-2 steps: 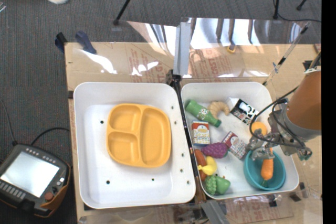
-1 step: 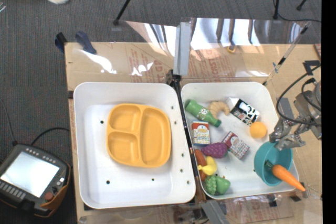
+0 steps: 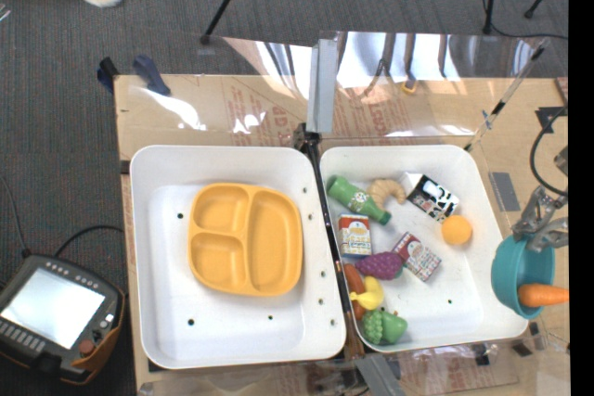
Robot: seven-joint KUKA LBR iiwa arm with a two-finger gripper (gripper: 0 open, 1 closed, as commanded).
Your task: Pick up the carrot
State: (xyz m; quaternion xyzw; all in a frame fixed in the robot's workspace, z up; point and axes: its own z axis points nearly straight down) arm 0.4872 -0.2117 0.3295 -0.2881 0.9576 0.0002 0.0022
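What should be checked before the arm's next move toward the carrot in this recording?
1. Carrot located: ok. The carrot lies in a teal bowl at the right edge of the right bin.
2. Carrot uncovered: ok. Nothing lies on top of it.
3. Gripper lined up with the carrot: not ok. The gripper sits near the bowl's far rim, short of the carrot.
4. Carrot in grasp: not ok. The carrot is apart from the gripper.
5. Bowl seated firmly: cannot tell. It straddles the bin's edge, and what it rests on is unclear.
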